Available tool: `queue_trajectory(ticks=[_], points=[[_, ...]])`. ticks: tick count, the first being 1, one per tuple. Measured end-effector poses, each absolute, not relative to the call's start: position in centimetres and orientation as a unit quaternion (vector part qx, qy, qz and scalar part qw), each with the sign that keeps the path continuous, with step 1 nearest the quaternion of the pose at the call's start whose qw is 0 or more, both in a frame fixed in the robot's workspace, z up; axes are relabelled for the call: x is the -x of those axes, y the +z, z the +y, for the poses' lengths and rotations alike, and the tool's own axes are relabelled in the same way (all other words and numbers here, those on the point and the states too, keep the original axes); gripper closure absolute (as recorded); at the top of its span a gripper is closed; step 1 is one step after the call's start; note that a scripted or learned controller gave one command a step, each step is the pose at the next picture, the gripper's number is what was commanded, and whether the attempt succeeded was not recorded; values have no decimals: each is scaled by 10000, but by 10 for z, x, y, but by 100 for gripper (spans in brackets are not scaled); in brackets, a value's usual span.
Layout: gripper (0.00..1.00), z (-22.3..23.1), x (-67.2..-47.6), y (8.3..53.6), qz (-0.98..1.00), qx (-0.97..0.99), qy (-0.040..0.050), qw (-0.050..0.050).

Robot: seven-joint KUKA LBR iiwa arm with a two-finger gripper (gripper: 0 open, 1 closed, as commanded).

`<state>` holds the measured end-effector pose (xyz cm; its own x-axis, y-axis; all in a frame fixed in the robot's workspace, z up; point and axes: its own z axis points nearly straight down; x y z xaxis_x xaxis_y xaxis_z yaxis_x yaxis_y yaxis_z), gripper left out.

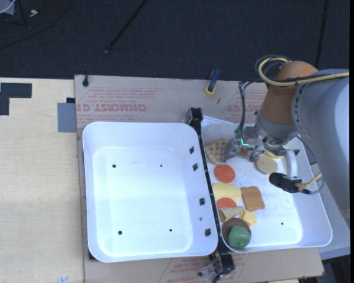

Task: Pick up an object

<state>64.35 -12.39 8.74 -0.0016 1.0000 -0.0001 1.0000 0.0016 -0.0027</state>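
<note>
Toy food pieces crowd the right bin (307,232) — a red disc (225,173), yellow slab (226,191), brown toast slice (253,198) and green ball (239,236) near its left wall. Over the far end the gripper (243,149) sits low, beside a waffle-like piece (216,150) — whether its jaws are apart or together, I can't tell. Left bin (143,240) alongside.

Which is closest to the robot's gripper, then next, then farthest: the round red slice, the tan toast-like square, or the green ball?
From the gripper, in the camera view:
1. The round red slice, just below and to its left in the right bin.
2. The tan toast-like square, further down, mid-bin.
3. The green ball, at the bin's bottom-left corner.
</note>
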Motion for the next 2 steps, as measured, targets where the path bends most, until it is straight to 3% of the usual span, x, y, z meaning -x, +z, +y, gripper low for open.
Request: queue_trajectory(ticks=[1, 2], points=[[0, -102, -643, 88, -7067, 7075, 42, -8], [0, -95, -620, 89, -7040, 7102, 24, -50]])
